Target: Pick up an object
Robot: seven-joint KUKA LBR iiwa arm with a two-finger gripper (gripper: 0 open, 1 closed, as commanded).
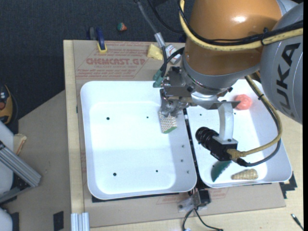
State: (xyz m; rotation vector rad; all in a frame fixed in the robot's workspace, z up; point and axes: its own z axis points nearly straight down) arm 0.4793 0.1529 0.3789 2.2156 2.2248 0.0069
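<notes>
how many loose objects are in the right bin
3 visible: a pink one near the far edge, a teal piece and a beige cone at the near edge. The arm covers part of the bin, so more may be hidden.

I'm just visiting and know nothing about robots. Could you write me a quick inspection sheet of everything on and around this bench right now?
Surface: two shallow white bins, left bin and right bin, side by side on a brown board printed with red lettering.
Job's things: a small checkered green-edged piece at the left bin's right side; in the right bin a pink rounded lump, a dark teal wedge and a beige ridged cone.
Clutter: a blue-and-yellow clamp on the board's far edge.
Grippers: the grey two-finger gripper is directly above the checkered piece; a grasp cannot be confirmed.
Cables: yellow and black cables loop over the right bin.
Surroundings: dark carpet.
</notes>
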